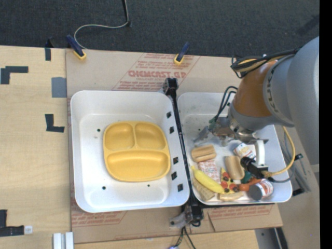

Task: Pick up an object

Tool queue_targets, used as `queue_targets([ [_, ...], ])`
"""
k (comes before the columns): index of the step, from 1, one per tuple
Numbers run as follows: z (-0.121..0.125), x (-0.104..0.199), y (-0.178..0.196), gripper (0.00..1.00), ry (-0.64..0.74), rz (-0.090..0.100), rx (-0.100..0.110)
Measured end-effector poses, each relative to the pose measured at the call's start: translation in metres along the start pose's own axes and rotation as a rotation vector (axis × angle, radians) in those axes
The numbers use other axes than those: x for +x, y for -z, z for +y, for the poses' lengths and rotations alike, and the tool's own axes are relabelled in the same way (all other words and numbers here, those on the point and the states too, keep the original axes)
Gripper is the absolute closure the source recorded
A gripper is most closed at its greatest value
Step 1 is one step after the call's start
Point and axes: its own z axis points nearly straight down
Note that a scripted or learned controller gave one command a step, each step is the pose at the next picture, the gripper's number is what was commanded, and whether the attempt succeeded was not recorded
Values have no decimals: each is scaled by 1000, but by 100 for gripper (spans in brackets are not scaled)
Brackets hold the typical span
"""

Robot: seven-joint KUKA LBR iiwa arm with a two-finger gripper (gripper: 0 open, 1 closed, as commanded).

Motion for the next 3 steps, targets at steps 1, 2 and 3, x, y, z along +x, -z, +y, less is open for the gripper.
queue_targets([
  [1,-88,0,-9,0,-2,2,4],
  [2,-88,-1,0,100,-3,-1,1],
  [3,-88,62,131,100,1,2,6],
])
